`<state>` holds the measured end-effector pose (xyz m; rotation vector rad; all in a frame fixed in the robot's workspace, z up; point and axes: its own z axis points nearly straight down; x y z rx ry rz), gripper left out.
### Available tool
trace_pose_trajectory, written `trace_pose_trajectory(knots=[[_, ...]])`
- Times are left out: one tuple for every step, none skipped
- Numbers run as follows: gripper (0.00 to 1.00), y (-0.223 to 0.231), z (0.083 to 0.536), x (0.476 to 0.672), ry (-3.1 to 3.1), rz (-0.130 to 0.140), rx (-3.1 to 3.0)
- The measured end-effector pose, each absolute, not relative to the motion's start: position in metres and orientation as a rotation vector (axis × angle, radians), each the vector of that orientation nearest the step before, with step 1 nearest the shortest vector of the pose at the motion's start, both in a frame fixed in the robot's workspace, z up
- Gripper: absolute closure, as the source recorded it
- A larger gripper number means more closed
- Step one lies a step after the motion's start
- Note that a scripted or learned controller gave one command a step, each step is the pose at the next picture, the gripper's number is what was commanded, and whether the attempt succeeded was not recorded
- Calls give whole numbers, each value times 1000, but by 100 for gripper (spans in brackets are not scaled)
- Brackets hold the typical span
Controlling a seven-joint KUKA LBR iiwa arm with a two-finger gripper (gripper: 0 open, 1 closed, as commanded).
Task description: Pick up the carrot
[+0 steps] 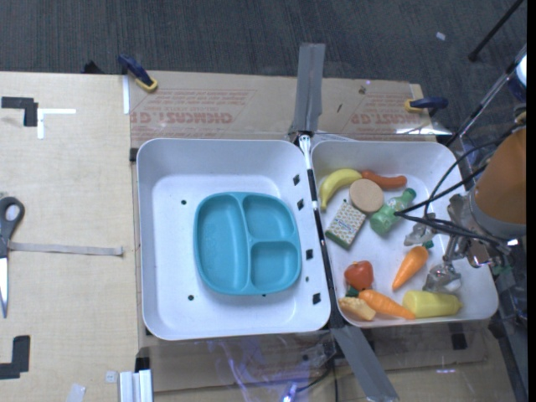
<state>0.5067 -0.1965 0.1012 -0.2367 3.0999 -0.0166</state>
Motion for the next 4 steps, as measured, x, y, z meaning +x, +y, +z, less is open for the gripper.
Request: trace_pose_trajectory(knots=[[0, -180, 105, 499, 3026, -37, -626], [100, -178, 113, 497, 3036, -29, -635], [0, -178, 115, 500, 3026, -33, -633], [0, -211, 102, 501, 3069, -2, -447]])
